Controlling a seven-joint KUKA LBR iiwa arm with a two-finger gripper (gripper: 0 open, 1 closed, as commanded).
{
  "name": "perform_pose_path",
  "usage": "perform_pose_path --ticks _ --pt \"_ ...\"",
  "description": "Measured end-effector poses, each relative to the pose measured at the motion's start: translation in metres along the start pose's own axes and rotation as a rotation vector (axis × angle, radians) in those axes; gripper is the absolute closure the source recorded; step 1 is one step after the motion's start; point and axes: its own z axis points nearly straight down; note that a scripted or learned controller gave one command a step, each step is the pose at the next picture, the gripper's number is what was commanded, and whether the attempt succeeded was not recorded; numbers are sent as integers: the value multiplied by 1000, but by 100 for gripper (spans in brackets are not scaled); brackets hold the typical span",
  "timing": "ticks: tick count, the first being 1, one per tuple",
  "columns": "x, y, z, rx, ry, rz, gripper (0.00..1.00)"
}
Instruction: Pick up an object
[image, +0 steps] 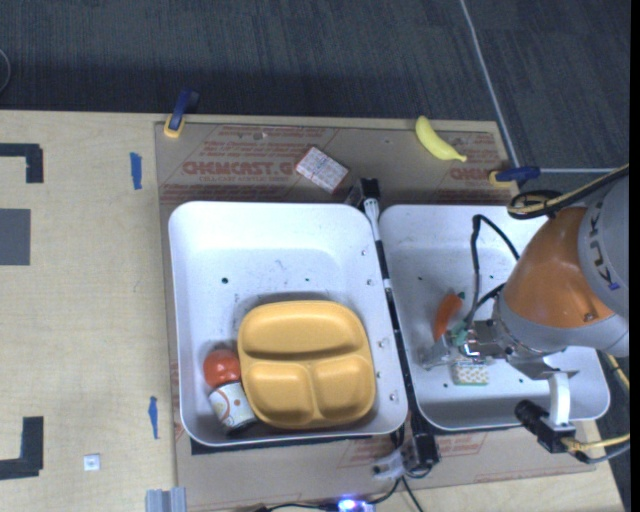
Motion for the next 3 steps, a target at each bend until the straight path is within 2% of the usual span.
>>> perform_pose_path --ticks 3 --pt "1 0 0 -1 -1 2 0"
